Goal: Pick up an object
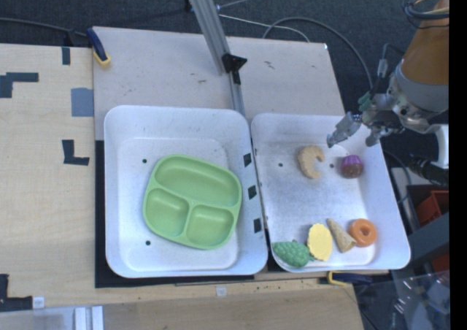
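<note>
Hard to make out: the grey two-finger gripper [359,130] hangs over the upper right corner of the right white bin [292,197]; two prongs spread apart, nothing between them.
Cut off: the arm's orange band [430,47] runs off the right edge.
Nearest object: a small purple round toy [352,166], just below the gripper, not touching.
Beside it: a tan curved pastry-like piece [311,161], to its left.
Front edge: green bumpy toy [291,252], yellow piece [319,242], tan cone [339,234], orange ring [362,232].
Left bin [124,175]: a green divided plastic plate [193,201].
</note>
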`<state>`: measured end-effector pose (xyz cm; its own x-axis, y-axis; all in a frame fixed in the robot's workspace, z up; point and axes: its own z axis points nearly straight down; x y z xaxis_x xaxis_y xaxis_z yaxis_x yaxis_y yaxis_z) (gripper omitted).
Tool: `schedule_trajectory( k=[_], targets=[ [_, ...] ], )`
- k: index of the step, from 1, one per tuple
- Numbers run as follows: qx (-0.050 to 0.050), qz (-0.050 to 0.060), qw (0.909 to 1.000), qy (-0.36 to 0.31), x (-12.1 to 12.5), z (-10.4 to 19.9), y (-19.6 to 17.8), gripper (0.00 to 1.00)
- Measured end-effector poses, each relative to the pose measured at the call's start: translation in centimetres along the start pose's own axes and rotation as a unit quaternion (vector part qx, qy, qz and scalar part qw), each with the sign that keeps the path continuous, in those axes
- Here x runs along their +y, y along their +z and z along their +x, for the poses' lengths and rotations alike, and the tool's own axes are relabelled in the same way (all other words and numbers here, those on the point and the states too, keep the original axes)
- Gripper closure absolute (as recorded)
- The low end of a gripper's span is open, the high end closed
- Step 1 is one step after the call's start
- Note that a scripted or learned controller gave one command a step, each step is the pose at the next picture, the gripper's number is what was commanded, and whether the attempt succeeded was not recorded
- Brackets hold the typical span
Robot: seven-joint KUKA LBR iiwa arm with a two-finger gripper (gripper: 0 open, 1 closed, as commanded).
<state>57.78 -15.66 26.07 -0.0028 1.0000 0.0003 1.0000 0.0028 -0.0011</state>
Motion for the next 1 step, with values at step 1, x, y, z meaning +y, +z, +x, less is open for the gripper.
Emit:
schedule_trajectory(
  k=[1],
  targets=[
    [0.000, 0.000, 1.0000, 0.000, 0.00, 0.00, 0.00, 0.00]
  ],
)
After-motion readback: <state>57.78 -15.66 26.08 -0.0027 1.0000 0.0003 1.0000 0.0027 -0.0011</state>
